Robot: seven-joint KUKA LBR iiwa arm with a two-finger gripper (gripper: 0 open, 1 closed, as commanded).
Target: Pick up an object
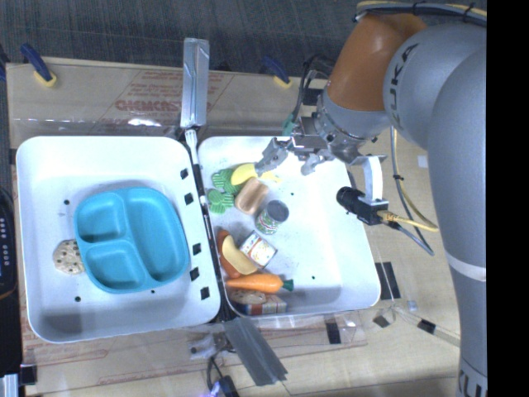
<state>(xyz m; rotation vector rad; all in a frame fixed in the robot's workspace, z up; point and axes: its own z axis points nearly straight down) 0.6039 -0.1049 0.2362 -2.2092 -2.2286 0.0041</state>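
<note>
Yellow and curved, a banana [243, 173] is lying in the right bin [347, 255], just left of the tool [291, 157], which is hanging spread open, gripping nothing.

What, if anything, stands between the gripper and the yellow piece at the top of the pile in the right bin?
Nothing visible does. The gripper hangs above the right bin, its fingers spread, just right of the yellow piece. The can and carrot lie lower in the pile, off that line.
</note>
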